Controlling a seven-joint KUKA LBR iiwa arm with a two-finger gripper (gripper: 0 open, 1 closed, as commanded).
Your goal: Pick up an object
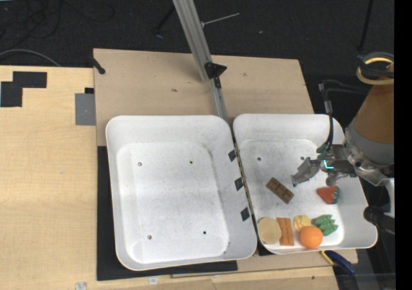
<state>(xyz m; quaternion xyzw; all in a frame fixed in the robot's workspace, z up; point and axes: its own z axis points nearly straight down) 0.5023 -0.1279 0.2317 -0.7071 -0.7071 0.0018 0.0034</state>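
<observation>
The end effector (313,169) is poised over the right bin (283,129), where the objects are gathered. Its fingers appear spread and nothing is held, with the brown block (279,189) nearest.

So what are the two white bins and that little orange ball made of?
The bins look like moulded plastic: matte white, rounded corners, soft raised rims, faintly speckled floors. The orange ball, lying in the right bin, seems to be smooth toy plastic or rubber, evenly coloured with a slight sheen; it could be play food, though the view is too coarse to be sure.

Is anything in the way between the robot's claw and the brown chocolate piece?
No, nothing visible blocks it. The gripper hovers just right of the chocolate piece, with bare bin floor between them.
</observation>
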